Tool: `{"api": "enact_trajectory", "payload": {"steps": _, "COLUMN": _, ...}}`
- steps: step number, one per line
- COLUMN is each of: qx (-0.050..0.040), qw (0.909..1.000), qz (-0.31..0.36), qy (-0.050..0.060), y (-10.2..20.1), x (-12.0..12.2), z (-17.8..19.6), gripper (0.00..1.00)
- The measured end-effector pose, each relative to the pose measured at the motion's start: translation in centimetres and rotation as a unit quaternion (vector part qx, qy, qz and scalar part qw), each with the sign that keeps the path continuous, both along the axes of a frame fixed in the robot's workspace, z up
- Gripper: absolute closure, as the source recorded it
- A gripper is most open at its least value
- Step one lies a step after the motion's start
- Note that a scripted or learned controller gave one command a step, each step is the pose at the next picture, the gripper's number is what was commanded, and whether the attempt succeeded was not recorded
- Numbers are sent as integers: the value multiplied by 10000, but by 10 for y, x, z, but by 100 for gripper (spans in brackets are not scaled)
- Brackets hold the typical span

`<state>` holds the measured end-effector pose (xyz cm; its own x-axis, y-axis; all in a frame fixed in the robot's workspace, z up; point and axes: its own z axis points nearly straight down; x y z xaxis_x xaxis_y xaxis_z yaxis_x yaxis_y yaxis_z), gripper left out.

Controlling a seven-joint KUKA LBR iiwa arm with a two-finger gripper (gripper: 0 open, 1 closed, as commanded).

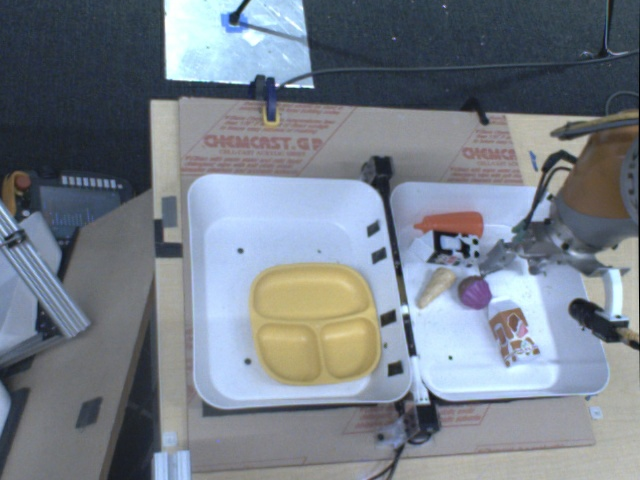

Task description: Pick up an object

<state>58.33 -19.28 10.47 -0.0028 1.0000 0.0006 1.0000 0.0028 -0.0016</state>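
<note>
Camera view: claw (pixel 497 258) above right bin (pixel 560 383), state unclear; purple ball (pixel 474 292) just beside.

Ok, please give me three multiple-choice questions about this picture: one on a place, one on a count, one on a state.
1. Where does the yellow divided plate lie?
A. left bin
B. right bin
C. on the floor

2. How many compartments does the plate have?
A. two
B. three
C. five

3. How is the small milk carton?
A. lying on the bin floor
B. lifted in the pincer
C. on the plate

Answers: 1 A, it fills the left bin's middle. 2 B, one wide and two small. 3 A, it lies flat, apart from the pincer.
</note>
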Motion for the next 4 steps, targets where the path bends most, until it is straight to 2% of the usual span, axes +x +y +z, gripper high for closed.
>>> {"api": "enact_trajectory", "payload": {"steps": 1, "qx": -4, "qw": 10000, "qz": -4, "qy": -10, "y": 0, "x": 1, "z": -21, "gripper": 0}}
{"api": "enact_trajectory", "payload": {"steps": 2, "qx": -11, "qw": 10000, "qz": -4, "qy": -32, "y": 0, "x": 2, "z": -9, "gripper": 100}}
{"api": "enact_trajectory", "payload": {"steps": 3, "qx": -14, "qw": 10000, "qz": -15, "qy": -41, "y": -2, "x": -5, "z": 51, "gripper": 100}}
{"api": "enact_trajectory", "payload": {"steps": 4, "qx": -15, "qw": 10000, "qz": 3, "qy": -40, "y": -5, "x": -5, "z": 96, "gripper": 100}}
